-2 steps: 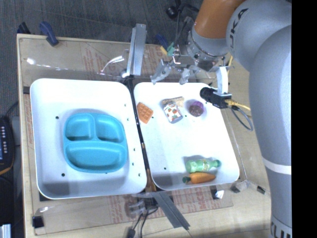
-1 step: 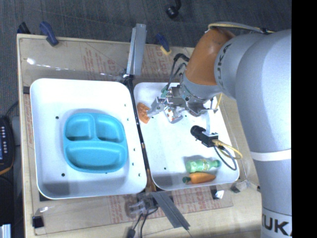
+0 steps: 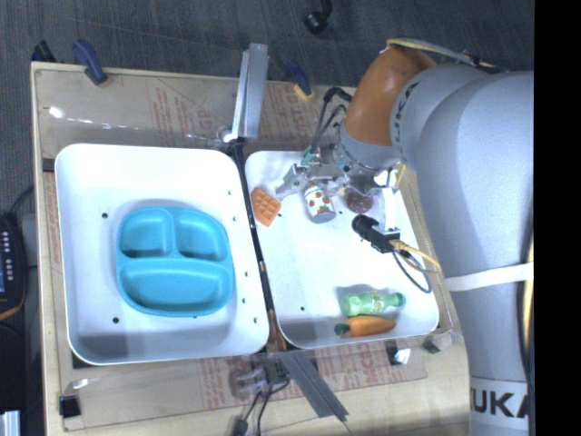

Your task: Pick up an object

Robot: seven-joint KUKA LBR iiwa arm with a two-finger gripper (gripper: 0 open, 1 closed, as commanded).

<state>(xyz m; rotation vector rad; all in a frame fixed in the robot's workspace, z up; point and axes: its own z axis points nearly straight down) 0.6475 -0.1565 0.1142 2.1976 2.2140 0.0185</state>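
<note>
Right bin (image 3: 309,271), far end: the tool (image 3: 309,182) hangs low over the bin floor, close to the far wall. The arm (image 3: 472,180) reaches in from the right.

Tool state: cannot tell how far open it is. The slanted look-down and the wrist hardware hide the gap. Nothing can be confirmed in its hold.

Nearest candidate: a spotted white piece (image 3: 319,205), small, with red marks, just on the near side of the tool. It is touching the tool or very nearly so; which of the two cannot be made out. It appears to rest on the bin floor, not lifted.

Other loose things in the same bin:
- orange waffle piece (image 3: 266,207), left of the tool, against the left wall.
- green bottle (image 3: 369,300), lying on its side at the near end.
- carrot (image 3: 368,327), just near of the bottle, along the near wall. Both are well apart from the tool.

Left bin (image 3: 82,207): a blue divided plate (image 3: 172,262), flat, in the middle. Not in play, by my reading.

Step in hand, as judged: the approach and descent onto the spotted white piece. The grasp is either about to be made or just being made. No lift yet.

Next move calls for: the tool centred over the piece and not beside it, then a firm closure. After that, a straight rise clear of the far wall. The piece is small and rounded-looking, so an off-centre pinch could squirt it aside toward the wall. The lift should be checked for the piece actually coming up off the floor.
</note>
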